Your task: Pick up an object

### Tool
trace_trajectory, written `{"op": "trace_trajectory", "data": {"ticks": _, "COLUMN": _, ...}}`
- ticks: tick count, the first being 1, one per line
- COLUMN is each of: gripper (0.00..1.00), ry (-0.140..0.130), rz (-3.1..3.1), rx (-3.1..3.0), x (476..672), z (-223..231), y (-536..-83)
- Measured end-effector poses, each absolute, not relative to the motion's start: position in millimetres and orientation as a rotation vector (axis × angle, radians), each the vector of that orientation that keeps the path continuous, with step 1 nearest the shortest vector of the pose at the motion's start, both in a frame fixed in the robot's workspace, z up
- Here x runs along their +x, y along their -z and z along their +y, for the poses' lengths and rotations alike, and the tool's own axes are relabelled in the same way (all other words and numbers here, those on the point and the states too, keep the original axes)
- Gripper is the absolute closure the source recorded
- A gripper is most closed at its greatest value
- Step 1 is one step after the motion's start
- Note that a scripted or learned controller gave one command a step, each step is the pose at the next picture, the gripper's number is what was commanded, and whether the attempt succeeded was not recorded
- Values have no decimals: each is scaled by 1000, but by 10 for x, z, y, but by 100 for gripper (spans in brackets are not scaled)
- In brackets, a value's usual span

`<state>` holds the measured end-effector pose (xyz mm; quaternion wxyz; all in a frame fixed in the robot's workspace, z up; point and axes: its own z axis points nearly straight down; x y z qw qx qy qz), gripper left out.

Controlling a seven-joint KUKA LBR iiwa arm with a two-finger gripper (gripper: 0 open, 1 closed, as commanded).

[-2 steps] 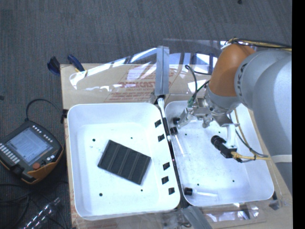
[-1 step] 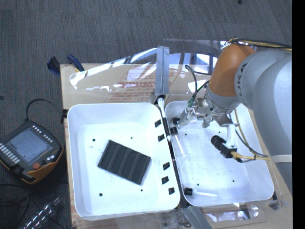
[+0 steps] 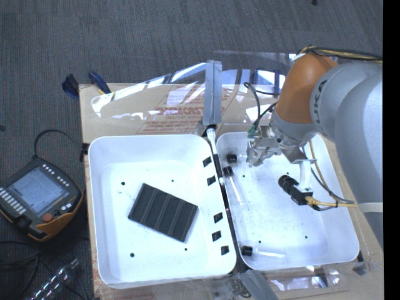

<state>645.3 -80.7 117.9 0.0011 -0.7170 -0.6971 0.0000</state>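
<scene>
Hanging low over the right bin (image 3: 340, 245), our claw (image 3: 256, 156) points down near the back left corner; we cannot tell if it is open or holding anything. The slab (image 3: 163, 212) lies flat in the left bin (image 3: 100, 255), toward eight o'clock, well apart.

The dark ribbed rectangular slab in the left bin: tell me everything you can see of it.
The dark grey ribbed rectangular slab lies flat on the floor of the left shallow white bin, turned at a slant to the bin's walls. Lengthwise grooves split its top into parallel strips. It looks matte, perhaps plastic or rubber. Only the bin floor touches it; it sits apart from every wall. The gripper is over the right bin, far from it.
</scene>
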Motion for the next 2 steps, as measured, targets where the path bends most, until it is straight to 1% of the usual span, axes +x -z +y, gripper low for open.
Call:
{"op": "trace_trajectory", "data": {"ticks": 1, "gripper": 0, "ry": -1, "rz": -2188, "rx": -2250, "x": 6451, "z": -806, "y": -1173}}
{"op": "trace_trajectory", "data": {"ticks": 2, "gripper": 0, "ry": -1, "rz": -2188, "rx": -2250, "x": 6451, "z": -806, "y": -1173}}
